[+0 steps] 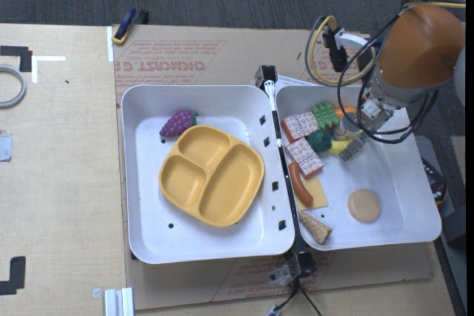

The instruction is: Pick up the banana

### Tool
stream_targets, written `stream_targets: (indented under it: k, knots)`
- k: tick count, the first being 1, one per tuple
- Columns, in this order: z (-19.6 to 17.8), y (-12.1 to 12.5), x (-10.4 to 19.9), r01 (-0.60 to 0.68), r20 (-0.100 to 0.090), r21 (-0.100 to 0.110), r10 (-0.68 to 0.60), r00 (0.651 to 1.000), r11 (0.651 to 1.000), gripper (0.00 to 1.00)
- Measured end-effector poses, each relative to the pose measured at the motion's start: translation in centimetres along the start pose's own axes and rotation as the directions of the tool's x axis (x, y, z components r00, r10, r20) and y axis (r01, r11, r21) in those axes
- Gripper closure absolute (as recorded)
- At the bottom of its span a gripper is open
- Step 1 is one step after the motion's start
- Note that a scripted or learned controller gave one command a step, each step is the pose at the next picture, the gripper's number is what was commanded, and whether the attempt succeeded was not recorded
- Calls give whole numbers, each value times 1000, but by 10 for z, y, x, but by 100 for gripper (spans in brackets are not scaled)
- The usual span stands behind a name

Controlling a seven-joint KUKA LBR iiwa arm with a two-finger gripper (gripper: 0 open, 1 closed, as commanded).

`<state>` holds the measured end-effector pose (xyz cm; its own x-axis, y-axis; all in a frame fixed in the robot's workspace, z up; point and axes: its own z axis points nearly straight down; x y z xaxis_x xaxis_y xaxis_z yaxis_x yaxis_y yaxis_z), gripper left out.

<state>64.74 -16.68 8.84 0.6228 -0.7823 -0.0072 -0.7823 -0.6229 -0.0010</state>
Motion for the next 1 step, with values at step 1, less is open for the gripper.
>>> stream_targets:
  k: [1]
  knots:
    - [0,18,-50,54,1,-2,-54,999,999,0]
